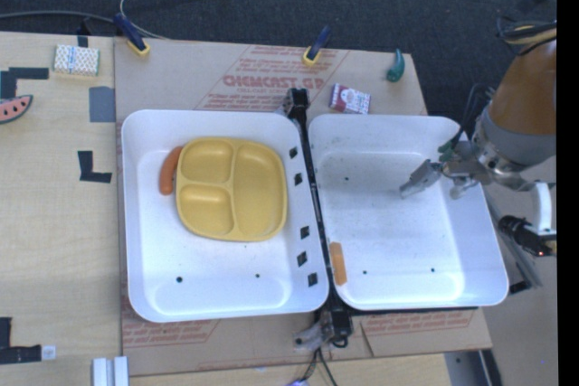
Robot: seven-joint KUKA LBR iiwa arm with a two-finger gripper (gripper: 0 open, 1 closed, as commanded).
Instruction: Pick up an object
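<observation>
Camera view showed the gripper (418, 185) poised over the right bin (470, 285), whether spread or closed could not be told, gripping nothing visible. Likely targets lay apart: an orange piece (337, 263) at that bin's left wall, a sausage (167, 172) wedged beside the yellow tray (232, 189).

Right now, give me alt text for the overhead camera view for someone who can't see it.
A grey robot arm reaches in from the right, its tool low over the right white bin, with nothing between its fingers. An orange piece lies by that bin's left wall; the left bin holds a yellow divided plate beside an orange sausage-like piece.
</observation>
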